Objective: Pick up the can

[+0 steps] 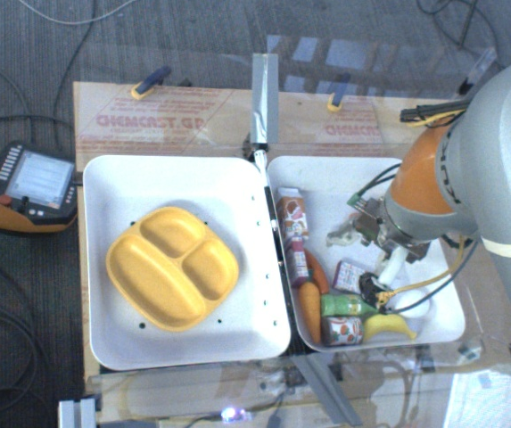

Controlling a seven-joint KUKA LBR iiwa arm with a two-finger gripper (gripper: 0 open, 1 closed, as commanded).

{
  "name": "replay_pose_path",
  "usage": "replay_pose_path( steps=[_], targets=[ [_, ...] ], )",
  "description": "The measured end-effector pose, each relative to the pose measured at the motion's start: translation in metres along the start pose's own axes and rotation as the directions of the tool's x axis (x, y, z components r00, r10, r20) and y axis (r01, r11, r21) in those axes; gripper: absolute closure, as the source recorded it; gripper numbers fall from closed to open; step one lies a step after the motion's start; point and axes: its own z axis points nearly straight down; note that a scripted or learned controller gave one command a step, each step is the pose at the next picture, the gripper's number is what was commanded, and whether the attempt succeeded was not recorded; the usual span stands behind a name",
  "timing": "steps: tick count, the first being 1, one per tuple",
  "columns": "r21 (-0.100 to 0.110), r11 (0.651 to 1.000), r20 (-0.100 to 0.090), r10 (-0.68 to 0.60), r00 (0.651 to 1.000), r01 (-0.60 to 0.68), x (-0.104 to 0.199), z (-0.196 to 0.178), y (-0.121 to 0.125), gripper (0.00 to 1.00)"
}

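A brown-and-red can (292,216) lies on its side against the left wall of the right bin (326,175), near its far end. A second, shorter can with a red-and-white label (342,330) lies at the bin's near edge. My gripper (344,234) hangs over the middle of the right bin, a short way right of the brown can and apart from it. Nothing can be seen held in it.
Along the right bin's left wall lie a red pouch (298,259) and a carrot (309,305). A dark small box (350,275), a green bottle (348,306) and a banana (389,328) crowd the near end. The left bin (103,185) holds a yellow divided plate (173,267).
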Motion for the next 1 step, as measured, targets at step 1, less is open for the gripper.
replay_pose_path(
  steps=[1],
  targets=[
    [-0.002, 0.996, 0.0, -0.087, 0.996, 0.087, -0.062, -0.0008, -0.0277, 0.0]
  ],
)
